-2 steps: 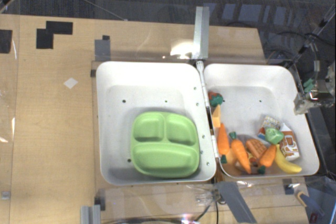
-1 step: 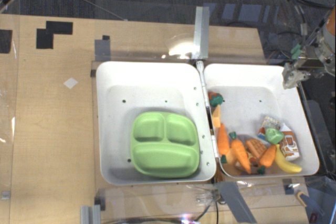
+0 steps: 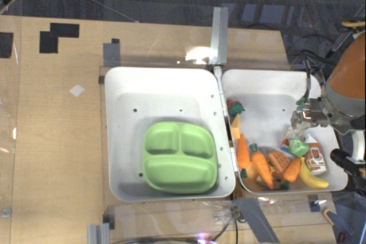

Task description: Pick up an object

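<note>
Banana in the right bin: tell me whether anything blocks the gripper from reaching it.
The gripper hangs over the right bin, up and left of the banana. Between them lie a green toy and a small carton, which touches the banana's upper side. From straight above, nothing visible covers the banana.

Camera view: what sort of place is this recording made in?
Likely a robotics lab's grasping bench. Two white bins, left and right, sit on a wooden bench; the arm reaches over toy food like a banana and carrots. A green divided plate fills the left bin.
</note>
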